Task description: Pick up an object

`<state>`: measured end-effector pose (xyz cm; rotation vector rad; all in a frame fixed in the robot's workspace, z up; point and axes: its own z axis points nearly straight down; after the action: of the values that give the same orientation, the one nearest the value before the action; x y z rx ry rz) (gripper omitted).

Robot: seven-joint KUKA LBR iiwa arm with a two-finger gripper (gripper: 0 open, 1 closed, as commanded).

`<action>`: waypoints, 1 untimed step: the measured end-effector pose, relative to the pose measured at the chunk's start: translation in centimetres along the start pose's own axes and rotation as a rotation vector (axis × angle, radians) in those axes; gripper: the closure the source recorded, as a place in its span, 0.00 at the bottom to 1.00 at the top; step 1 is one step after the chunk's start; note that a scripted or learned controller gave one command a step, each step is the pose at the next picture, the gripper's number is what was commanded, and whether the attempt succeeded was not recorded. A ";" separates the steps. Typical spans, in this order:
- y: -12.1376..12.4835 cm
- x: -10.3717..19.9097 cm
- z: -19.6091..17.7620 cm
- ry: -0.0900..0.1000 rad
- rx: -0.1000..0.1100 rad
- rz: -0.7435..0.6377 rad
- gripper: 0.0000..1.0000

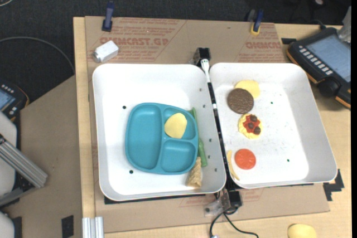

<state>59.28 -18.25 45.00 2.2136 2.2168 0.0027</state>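
In the camera view, you see two white bins side by side at the frame's centre. The left bin (106, 120) holds a teal divided tray (146, 142). A yellow piece (176, 125) lies in the tray's upper right compartment. A green strip (198, 142) runs along the tray's right edge, and a tan piece (194, 176) lies at the tray's lower right corner, touching the bin wall.

The right bin (295, 120) holds four candidate objects in a column near its left wall: a pale yellow disc (250, 87) partly under a brown round patty (240, 100), below it a yellow piece with red and dark toppings (250, 125), and lowest a red-orange disc (245, 159) on a pale slice. These items sit close together.

You cannot tell the gripper's finger state.
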 end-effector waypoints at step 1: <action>4.3 10.0 -9.1 0.004 -0.007 -0.009 1.00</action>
<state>63.53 -8.24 54.13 2.2024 2.2252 0.0144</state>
